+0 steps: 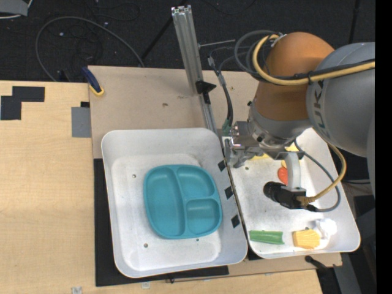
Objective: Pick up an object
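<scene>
Robot gripper point(236, 153) is hanging over right-hand bin's point(254, 212) far-left corner, grip state can't tell, nothing lifted yet; green block point(266, 237) & yellow item point(306, 240) are lying apart from it.

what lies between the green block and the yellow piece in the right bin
Nothing: in the camera view only bare floor of the right bin separates the green block from the yellow piece.

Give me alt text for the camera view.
The arm's pincer hangs over the far left corner of the right bin, beside the wall between the bins. The left bin holds a teal divided plate; the right bin holds a green piece, a yellow piece and an orange piece.
</scene>
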Controlling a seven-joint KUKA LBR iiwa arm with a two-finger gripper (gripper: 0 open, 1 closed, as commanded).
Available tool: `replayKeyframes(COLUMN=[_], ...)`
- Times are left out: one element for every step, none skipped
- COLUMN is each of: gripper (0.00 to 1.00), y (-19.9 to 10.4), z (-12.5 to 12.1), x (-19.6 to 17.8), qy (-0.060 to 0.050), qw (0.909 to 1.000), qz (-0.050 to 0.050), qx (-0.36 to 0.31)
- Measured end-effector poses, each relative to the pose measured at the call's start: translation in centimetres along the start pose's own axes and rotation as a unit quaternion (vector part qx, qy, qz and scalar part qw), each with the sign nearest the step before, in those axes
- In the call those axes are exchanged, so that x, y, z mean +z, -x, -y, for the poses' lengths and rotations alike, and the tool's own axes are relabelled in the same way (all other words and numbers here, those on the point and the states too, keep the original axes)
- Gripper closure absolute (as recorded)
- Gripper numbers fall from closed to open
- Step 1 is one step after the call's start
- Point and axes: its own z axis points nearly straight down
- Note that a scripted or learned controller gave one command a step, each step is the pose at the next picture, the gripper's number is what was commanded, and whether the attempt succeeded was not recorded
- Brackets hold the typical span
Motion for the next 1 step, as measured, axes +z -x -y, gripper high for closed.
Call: replayKeyframes(gripper=[1.0], y=[-5.62], z=[-0.79], x=[0.33], qy=[0.0], qw=[1.0], qz=[0.0], qx=[0.0])
